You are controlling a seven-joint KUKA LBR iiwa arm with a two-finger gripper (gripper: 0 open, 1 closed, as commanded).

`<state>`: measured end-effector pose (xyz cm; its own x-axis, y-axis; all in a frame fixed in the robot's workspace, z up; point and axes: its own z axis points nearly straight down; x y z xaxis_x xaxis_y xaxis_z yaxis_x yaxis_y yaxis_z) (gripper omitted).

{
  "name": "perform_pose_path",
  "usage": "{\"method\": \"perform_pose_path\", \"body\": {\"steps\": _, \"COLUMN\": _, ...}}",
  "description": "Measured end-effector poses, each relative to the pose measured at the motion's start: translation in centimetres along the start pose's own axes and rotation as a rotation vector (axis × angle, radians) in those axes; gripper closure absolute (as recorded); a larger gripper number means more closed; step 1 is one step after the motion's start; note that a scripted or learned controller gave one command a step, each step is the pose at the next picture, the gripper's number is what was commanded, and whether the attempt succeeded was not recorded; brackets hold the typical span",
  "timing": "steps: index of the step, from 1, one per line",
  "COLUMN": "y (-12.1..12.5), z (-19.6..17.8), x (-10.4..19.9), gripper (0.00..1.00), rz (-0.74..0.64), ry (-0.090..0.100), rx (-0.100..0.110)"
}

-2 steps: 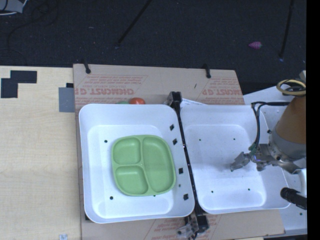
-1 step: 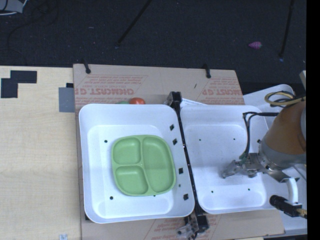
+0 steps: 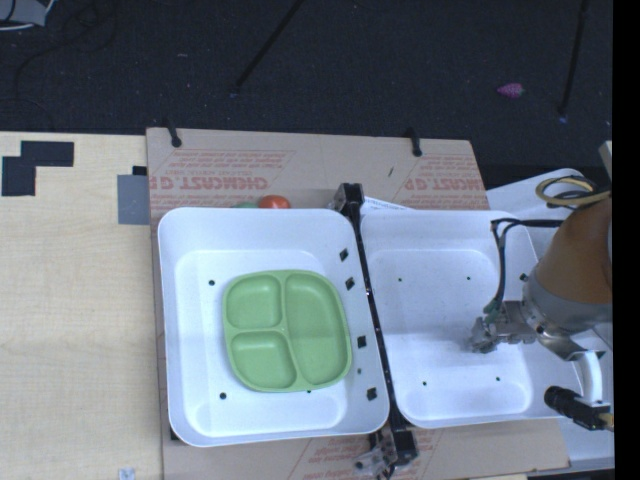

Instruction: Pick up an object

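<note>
Nearest, reaching in from the right: grey arm (image 3: 565,303) with orange band, bent low over the right bin (image 3: 440,258). Gripper (image 3: 487,336) down near that bin's floor, toward its right side; spread or pressed together, cannot tell, too blurred. Green divided plate (image 3: 288,330) lying flat in the middle of the left bin (image 3: 190,268), well apart from the gripper. Small red thing (image 3: 273,203) just behind the left bin's far rim, on brown cardboard (image 3: 300,168).

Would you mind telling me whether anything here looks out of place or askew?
Yes: a small red-orange object, with something green beside it, lies behind the left bin on the cardboard, outside both bins. The green divided plate sits slightly rotated in that bin. The claw is low in the right bin.
</note>
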<state>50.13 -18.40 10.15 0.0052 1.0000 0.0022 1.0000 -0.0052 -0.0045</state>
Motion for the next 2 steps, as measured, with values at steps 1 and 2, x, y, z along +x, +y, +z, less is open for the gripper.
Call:
{"method": "perform_pose_path", "body": {"steps": 1, "y": -0.6, "z": -4.5, "x": -0.3, "gripper": 1.00, "rz": 0.000, "ry": -0.002, "rx": -0.005}}
{"method": "perform_pose_path", "body": {"steps": 2, "y": 0.1, "z": -8.9, "x": -0.5, "gripper": 1.00, "rz": -0.006, "ry": -0.003, "rx": -0.007}}
